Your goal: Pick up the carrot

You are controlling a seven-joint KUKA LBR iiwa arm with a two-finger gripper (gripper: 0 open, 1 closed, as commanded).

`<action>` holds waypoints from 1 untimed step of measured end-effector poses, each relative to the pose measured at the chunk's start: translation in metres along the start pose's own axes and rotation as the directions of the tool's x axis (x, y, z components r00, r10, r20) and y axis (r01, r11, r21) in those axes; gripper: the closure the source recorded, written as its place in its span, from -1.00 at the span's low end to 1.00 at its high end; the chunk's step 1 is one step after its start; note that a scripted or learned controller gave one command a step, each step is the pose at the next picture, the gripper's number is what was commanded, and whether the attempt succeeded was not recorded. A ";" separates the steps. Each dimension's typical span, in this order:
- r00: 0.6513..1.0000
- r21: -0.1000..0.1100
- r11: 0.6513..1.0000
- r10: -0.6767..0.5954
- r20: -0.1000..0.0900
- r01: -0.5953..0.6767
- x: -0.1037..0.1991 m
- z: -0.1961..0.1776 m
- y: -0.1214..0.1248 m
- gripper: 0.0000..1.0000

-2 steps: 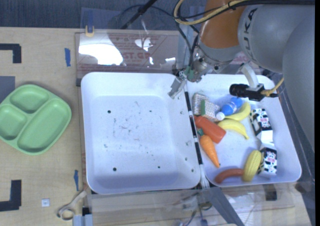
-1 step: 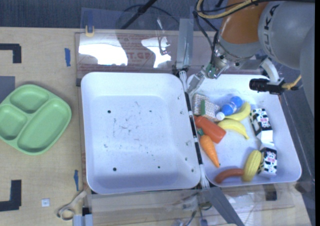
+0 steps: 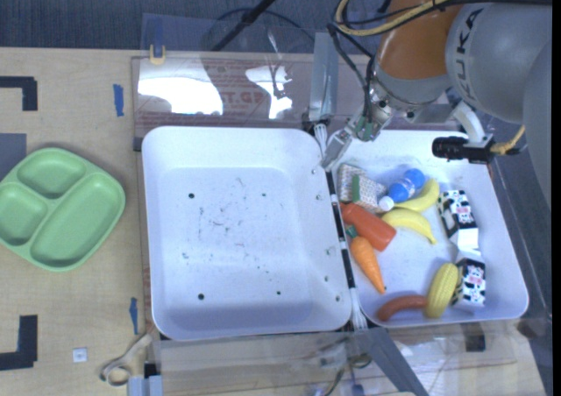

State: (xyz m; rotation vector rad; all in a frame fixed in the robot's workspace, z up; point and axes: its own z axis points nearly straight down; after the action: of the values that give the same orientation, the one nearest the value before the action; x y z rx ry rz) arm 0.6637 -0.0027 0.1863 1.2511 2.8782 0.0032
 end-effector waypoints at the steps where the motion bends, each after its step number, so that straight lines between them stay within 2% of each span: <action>1: 0.979 -0.001 0.979 0.203 0.001 -0.203 0.019 -0.099 -0.034 -1.00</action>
State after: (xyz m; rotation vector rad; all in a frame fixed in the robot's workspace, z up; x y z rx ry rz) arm 0.6258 -0.0122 0.2851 1.5377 2.7345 0.0042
